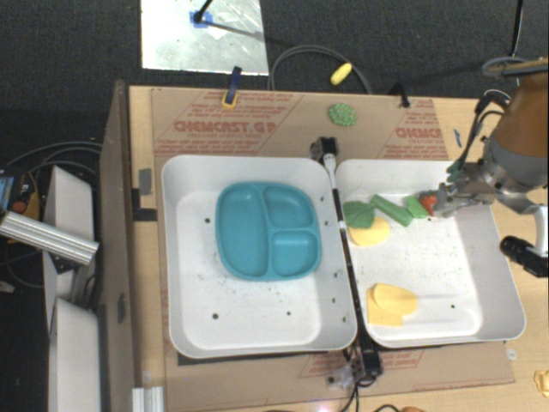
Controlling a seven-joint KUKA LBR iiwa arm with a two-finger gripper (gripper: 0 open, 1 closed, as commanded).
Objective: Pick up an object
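**Q:** What lies on the bench, from left to right?

**A:** Two shallow white bins sit side by side. The left bin (184,256) carries a teal divided plate (267,231) near its middle, with three compartments and nothing in them. The right bin (502,307) carries several small things. Close to its left wall, toward the far edge, a green leaf-shaped piece (359,215) rests on a pale yellow disc (371,234). Just to the right lies a green stick-shaped piece (394,209), slanted, its right end touching a small red object (426,204) near the far edge. Toward the near left corner sits a yellow wedge-like piece (391,303).

**Q:** And the arm?

**A:** It reaches in from the right. The gripper (448,197) sits low at the far right part of the right bin, right beside the red object. Whether the fingers are spread or closed, I cannot tell; nothing is visibly held.

**Q:** Which step is in hand?

**A:** It looks like the approach or the start of a grasp on the red object. Next, the fingers would need to straddle it without nudging the green stick, close firmly, then lift straight up.
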